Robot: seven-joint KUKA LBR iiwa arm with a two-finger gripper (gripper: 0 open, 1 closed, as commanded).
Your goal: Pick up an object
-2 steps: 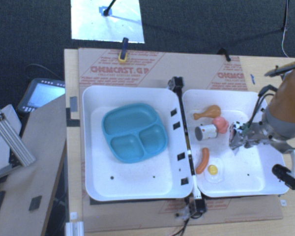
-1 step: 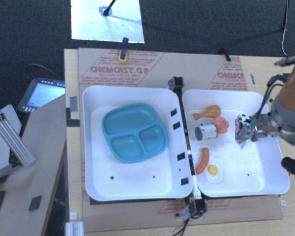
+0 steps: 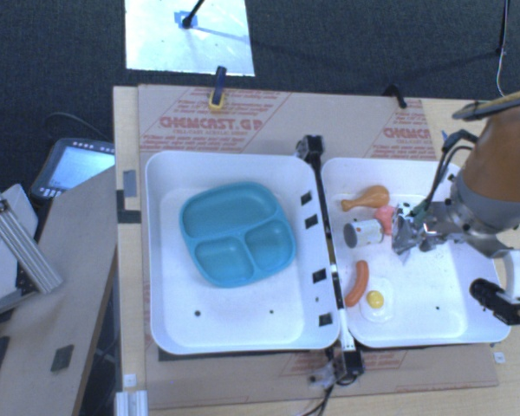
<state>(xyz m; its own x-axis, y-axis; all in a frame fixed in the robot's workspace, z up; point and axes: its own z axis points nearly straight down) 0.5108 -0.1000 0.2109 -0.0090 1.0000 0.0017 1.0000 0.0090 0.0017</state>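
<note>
Hovering low over the right bin, I have my gripper down among a tight little cluster of toys. Nearest to it sits a small grey can lying on its side, with a red-and-white piece just beside it, touching or almost touching my fingertips. That red piece looks like my likeliest target, though the metal of the hand blurs into it and I cannot tell whether anything is actually caught, or how the hand itself is set.

Just above the can lies an orange drumstick, close enough to get nudged. Below, well apart from my hand, a sausage lies at a slant near the divider, and a fried egg rests just beside its lower end.

To do this well, I judge I should settle straight down over one piece only, centred on it, so the can does not roll away and the drumstick stays out of the pinch. A lift should be slow and vertical, checking that something comes up with me.

Across the divider, the left bin holds a blue compartment tray, far from the action. Both bins sit on a cardboard-covered bench.
</note>
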